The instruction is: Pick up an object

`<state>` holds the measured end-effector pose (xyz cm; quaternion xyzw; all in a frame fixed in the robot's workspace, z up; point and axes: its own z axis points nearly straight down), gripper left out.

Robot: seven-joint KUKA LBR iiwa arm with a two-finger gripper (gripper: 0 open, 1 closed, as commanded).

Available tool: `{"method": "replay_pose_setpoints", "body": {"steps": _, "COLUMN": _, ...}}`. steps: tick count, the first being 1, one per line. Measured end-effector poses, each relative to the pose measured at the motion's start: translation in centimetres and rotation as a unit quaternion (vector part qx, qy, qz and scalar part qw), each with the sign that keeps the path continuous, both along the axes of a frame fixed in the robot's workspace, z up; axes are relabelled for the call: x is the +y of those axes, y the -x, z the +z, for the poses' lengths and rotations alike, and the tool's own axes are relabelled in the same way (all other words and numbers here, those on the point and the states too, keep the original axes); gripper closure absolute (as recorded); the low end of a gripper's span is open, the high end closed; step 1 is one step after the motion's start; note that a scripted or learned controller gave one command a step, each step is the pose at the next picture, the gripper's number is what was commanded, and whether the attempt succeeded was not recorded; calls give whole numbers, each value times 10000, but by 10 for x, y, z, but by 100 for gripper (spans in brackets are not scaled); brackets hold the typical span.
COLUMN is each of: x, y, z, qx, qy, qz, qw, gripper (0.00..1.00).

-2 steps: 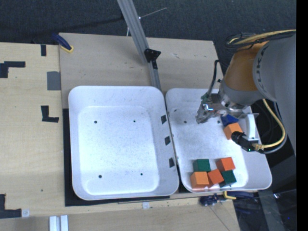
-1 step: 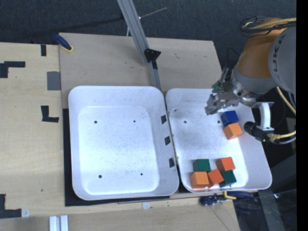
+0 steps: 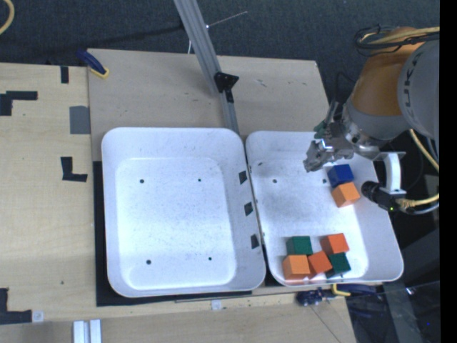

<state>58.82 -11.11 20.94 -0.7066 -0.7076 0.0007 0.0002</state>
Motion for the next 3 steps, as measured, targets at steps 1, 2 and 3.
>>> {"method": "replay_pose_setpoints", "body": {"steps": 1, "x": 54, "y": -2, "z": 9, "qx": -5, "qy": -15, "qz": 26, "qw": 10000, "gripper": 100}}
{"method": "replay_pose_setpoints", "body": {"steps": 2, "x": 100, "y": 9, "z": 3, "qx": 9, "qy": -8, "qz": 22, "qw": 10000, "gripper": 100}}
{"method": "replay_pose_setpoints", "body": {"steps": 3, "x": 163, "y": 21, "z": 3, "qx": 8, "qy": -15, "qz": 34, "qw": 10000, "gripper": 100}}
